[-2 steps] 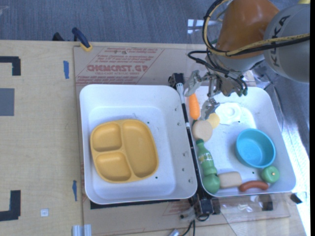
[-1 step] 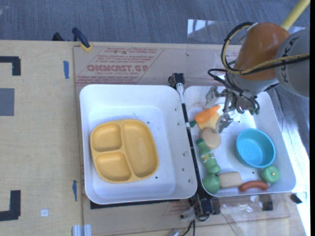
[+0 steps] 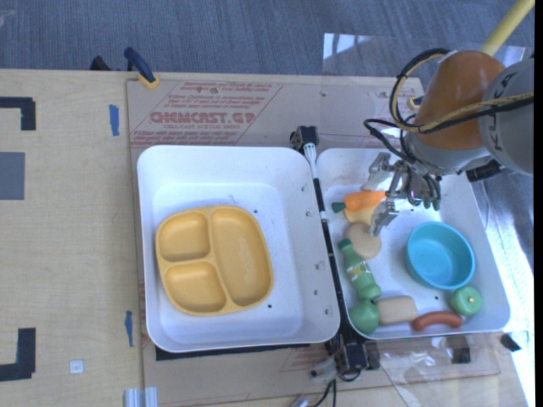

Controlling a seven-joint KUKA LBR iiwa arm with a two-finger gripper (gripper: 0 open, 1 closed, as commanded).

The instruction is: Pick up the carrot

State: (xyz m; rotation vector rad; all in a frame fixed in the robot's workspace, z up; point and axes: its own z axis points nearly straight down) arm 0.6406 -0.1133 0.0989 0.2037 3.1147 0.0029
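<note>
The carrot [image 3: 363, 201], orange with a green stub at its left end, lies in the upper left of the right bin [image 3: 488, 227]. My gripper [image 3: 378, 197] hangs over the carrot's right end. It is open, with one finger [image 3: 376, 173] above the carrot and the other finger [image 3: 383, 219] below it. The carrot's right tip sits in the gap between them and I see no squeeze on it. The grey arm with its orange band [image 3: 454, 87] comes in from the upper right.
Also in the right bin are a beige round item [image 3: 365, 244] just below the carrot, a blue bowl [image 3: 439, 256], a green bottle [image 3: 358, 271], a green fruit [image 3: 365, 315], a bread roll [image 3: 397, 309], a sausage [image 3: 437, 320] and a green apple [image 3: 466, 299]. A yellow divided plate [image 3: 214, 259] lies in the left bin [image 3: 221, 176].
</note>
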